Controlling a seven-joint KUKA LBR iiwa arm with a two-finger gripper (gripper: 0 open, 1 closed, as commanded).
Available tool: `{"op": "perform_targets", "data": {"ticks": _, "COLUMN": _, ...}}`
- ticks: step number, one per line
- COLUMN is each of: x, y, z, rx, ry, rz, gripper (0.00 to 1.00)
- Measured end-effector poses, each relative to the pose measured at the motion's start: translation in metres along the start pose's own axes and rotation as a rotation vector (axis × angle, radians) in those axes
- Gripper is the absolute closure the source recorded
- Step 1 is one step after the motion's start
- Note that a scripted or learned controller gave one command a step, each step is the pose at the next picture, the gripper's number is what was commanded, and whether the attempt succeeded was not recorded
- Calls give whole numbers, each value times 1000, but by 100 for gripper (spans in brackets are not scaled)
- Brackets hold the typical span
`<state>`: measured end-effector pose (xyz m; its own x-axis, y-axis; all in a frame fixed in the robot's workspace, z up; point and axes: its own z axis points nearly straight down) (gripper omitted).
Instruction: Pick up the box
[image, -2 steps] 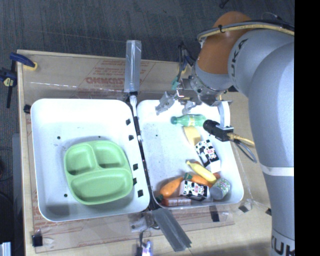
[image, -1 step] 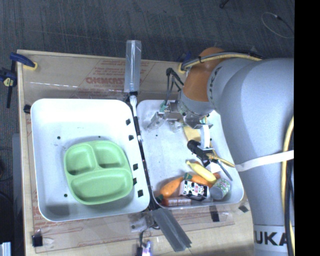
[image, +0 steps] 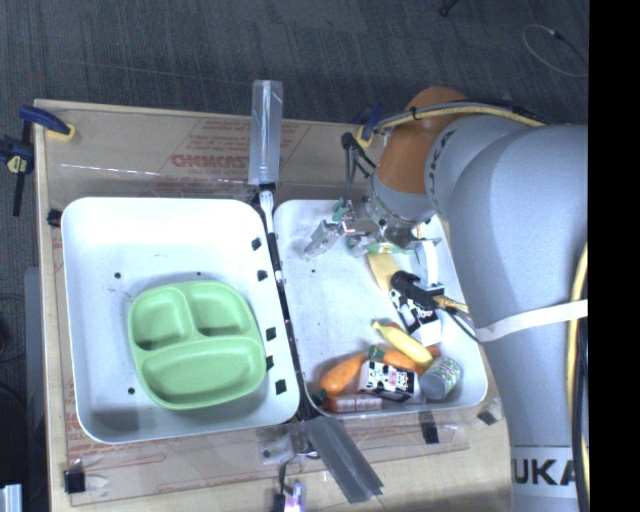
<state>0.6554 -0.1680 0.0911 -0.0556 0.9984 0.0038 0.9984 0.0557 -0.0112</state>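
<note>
Here, two white bins: the left bin (image: 90, 225) holds one green tray (image: 197, 343); the right bin (image: 312, 285) holds the box (image: 389, 380) — black-and-white, near its front edge — beside one carrot (image: 341, 374) and two bananas (image: 402, 345). The gripper (image: 345, 225) hovers at the bin's rear.

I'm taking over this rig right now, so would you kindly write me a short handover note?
Gripper: low over the far end of the right bin; its grip cannot be judged from this view.
Box: the black-and-white patterned one, lying at the bin's near end between a carrot and a can, with a banana just behind.
Left bin: holds a green tray.
Done: nothing visible.
Left: grasp and lift the box.
</note>
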Motion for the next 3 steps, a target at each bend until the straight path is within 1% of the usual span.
{"op": "perform_targets", "data": {"ticks": 1, "x": 14, "y": -64, "z": 0, "rx": -8, "ry": -3, "rz": 96, "gripper": 0}}
{"op": "perform_targets", "data": {"ticks": 2, "x": 50, "y": -157, "z": 2, "rx": -9, "ry": -3, "rz": -15, "gripper": 0}}
{"op": "perform_targets", "data": {"ticks": 3, "x": 64, "y": -146, "z": -14, "rx": -16, "ry": -24, "rz": -229, "gripper": 0}}
